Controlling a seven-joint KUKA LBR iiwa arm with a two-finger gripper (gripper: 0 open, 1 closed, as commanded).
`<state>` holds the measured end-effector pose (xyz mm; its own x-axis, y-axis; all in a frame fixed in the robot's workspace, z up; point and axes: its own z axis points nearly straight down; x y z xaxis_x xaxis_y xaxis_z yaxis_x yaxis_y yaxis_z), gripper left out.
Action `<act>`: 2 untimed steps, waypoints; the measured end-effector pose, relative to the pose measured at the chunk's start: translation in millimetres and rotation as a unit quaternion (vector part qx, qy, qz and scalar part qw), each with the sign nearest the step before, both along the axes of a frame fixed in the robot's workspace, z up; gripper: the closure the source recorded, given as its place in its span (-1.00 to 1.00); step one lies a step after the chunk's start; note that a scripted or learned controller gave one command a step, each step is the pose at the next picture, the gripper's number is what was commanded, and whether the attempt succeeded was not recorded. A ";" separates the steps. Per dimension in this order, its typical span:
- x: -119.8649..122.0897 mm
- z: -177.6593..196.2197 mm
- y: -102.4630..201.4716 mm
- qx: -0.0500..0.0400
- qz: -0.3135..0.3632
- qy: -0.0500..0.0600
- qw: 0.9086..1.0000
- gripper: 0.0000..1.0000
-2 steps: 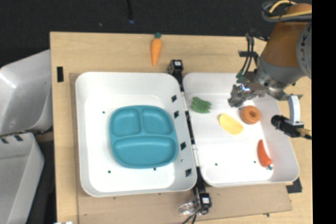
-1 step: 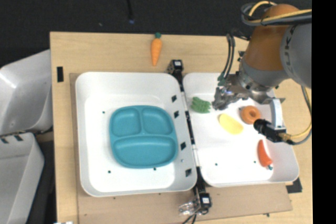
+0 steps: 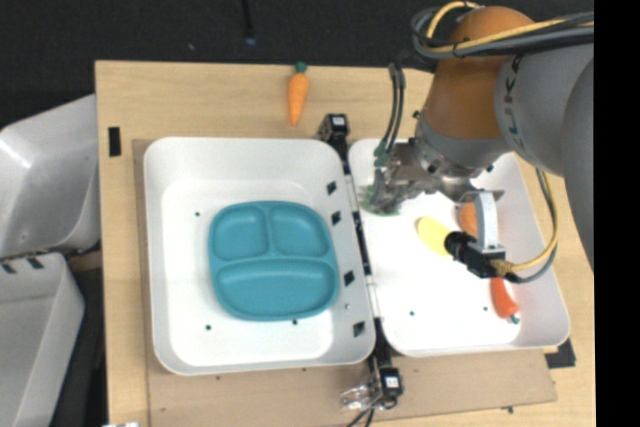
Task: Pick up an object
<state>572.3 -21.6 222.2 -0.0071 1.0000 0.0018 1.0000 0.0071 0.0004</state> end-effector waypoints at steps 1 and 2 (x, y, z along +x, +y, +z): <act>-7.0 -0.6 60.1 0.000 0.000 0.001 1.000 1.00; -15.7 0.6 108.0 0.000 0.000 0.002 1.000 1.00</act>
